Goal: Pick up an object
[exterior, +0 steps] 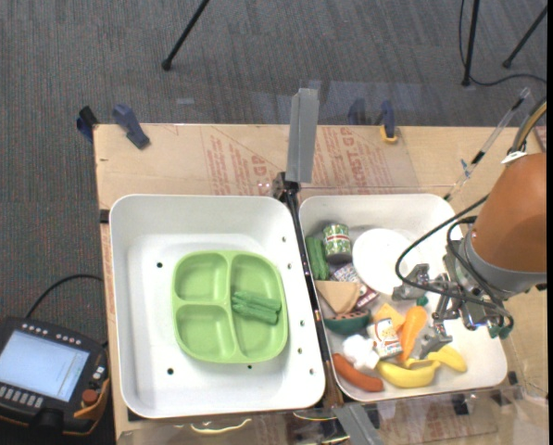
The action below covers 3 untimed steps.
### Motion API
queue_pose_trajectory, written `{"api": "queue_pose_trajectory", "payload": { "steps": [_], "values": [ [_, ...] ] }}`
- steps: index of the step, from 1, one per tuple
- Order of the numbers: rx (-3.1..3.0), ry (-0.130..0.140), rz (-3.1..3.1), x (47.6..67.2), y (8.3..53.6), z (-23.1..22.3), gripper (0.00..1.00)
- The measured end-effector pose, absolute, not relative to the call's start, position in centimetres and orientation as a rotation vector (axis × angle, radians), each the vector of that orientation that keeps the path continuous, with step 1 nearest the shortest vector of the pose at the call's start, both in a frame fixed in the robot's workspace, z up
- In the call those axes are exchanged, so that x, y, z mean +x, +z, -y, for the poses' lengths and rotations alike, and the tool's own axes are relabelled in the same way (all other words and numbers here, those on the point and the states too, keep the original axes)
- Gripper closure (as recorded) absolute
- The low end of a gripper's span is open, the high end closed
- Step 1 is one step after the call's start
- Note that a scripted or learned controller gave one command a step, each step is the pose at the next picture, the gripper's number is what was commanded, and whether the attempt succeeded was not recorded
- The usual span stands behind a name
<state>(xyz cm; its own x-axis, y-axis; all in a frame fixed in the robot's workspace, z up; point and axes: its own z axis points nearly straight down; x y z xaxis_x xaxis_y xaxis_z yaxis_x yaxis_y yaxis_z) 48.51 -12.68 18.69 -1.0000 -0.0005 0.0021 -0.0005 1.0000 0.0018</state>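
Camera view: red, unreadable print across bench board [350, 160].

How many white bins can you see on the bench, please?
2. The left bin holds a green divided plate; the right bin holds a heap of toy food, where the gripper hangs.
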Motion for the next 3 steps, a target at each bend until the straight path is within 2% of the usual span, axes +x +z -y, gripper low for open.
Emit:
{"api": "queue_pose_trajectory", "payload": {
  "steps": [1,2,3],
  "values": [
    [0.077,-0.003,3.137,50.1,8.5,11.8,0.0],
    [0.086,-0.004,3.141,50.3,9.7,11.6,1.0],
    [-0.075,-0.002,3.141,51.9,8.7,8.6,1.0]
  ]
}}
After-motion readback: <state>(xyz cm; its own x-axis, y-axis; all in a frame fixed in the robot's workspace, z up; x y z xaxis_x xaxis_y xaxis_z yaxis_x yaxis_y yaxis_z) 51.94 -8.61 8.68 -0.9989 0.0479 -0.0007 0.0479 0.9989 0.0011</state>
